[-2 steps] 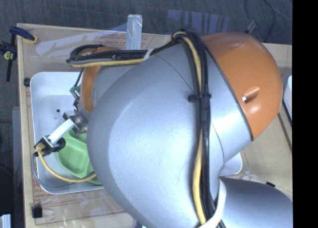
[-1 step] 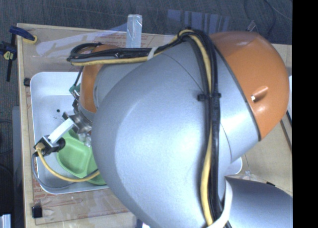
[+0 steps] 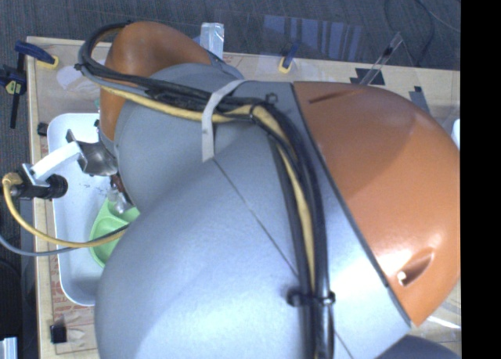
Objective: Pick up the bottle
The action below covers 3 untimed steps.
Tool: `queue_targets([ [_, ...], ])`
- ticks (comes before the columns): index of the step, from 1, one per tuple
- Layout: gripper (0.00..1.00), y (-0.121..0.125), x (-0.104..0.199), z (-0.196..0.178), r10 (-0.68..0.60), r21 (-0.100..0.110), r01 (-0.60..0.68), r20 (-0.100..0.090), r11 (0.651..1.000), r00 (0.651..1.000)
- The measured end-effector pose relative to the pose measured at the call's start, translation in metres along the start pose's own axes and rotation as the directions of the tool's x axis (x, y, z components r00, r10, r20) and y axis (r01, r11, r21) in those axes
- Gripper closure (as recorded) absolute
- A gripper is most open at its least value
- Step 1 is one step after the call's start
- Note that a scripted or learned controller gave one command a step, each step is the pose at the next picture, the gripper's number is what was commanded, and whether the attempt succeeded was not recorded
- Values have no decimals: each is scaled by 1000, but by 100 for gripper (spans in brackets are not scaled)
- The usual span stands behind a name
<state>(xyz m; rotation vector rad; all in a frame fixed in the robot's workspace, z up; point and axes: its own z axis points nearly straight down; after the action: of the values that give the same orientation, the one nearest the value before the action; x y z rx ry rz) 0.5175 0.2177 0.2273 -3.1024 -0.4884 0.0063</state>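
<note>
Well, from up here the arm [image 3: 235,256] blocks nearly everything: its grey shell and wide orange band [image 3: 376,193] sweep in from the right and cover most of the bench [image 3: 47,84]. A bundle of black and yellow cables [image 3: 301,193] runs along the top of the arm, tied down by a white strap [image 3: 207,127].

At the far left, the arm's end dips into the left white bin [image 3: 66,271]. The gripper [image 3: 98,158] shows as a bit of grey metal low over the bin's upper half, mostly hidden by the arm's own bulk. I cannot tell whether it is open or closed, or whether it has hold of anything.

Just below the gripper lies a green, see-through thing that I take for the bottle [image 3: 108,228]. It rests in the left bin, against the edge of the arm, and only part of it peeks out. Its upper end sits very near the metal, but whether they touch I cannot say.

A yellow hose [image 3: 23,224] loops out past the bin's left rim. A blue clamp [image 3: 35,54] sits at the bench's top left corner.
</note>
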Motion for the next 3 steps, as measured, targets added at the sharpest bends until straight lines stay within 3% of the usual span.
queue_targets([
  [1,100,11,-49,80,15,2,-15,4,1000,1000],
  [2,100,58,-63,42,62,3,-62,3,998,998],
  [3,100,71,-67,44,100,5,-100,6,995,995],
])
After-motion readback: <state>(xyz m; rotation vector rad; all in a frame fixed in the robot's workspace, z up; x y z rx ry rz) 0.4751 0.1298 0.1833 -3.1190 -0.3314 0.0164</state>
